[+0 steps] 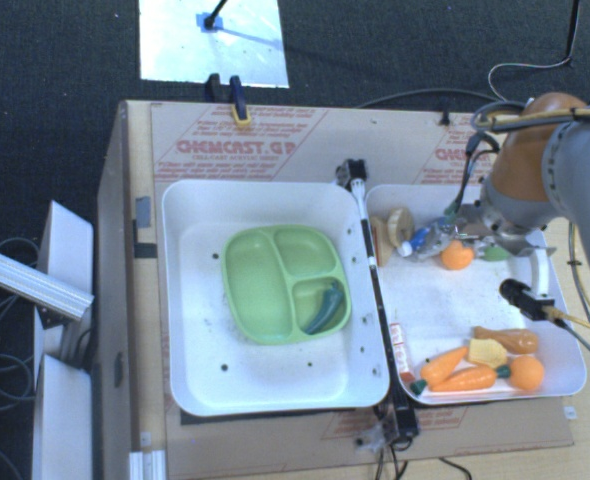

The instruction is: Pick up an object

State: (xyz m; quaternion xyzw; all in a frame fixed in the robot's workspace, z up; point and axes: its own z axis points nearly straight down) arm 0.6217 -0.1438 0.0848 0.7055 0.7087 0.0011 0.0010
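Camera view, 1 frame. 2 white bins sat side by side on the counter, which carried red print along its far edge.

Left bin: 1 green divided plate lay flat near the middle. A dark green object lay in the plate's near-right compartment; its identity was unclear.

Right bin: the arm reached in from the right, with its orange band above the bin's far-right corner. The wrist end was low over the far part of this bin. Whether the jaws were open or closed could not be told, and nothing was visibly gripped.

An orange ball rested on the bin floor just beside the wrist end, on its near side; contact could not be judged. A small blue-and-white object lay just left of the ball. A tan piece lay beyond that, near the far-left corner and close to the wall shared with the left bin.

A group of items lay along the near edge of the right bin:
- 2 carrots, side by side and touching.
- 1 yellow piece, just above the carrots.
- 1 brown drumstick, touching the yellow piece.
- 1 round orange fruit, at the right end of the group.

This group was well apart from the orange ball, with bare bin floor between them.
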